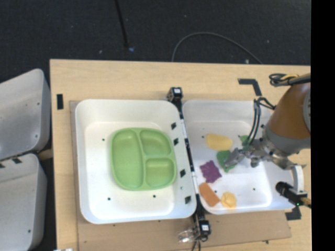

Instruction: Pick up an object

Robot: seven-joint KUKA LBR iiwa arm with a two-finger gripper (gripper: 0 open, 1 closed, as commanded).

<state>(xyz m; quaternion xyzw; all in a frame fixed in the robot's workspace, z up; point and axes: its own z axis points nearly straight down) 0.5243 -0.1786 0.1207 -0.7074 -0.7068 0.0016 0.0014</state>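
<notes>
Currently, step: lowering over the small green toy piece (226, 160) in the right shallow white bin (261, 203).
Gripper: two-finger gripper (236, 157) sits at that piece; whether it grips, I cannot tell.
Neighbours: purple flat piece (210, 170) and yellow soft lump (219, 141) lie just beside.
Advice: descend straight, close only around green.

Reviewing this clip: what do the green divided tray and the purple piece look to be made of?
Green divided tray: likely moulded plastic, smooth and slightly glossy, judging by the soft sheen and rounded compartment ridges. Purple piece: matte, no highlights, irregular soft-looking outline, possibly foam, rubber or felt; too small to settle. The gripper sits beside it, over a green item.
</notes>
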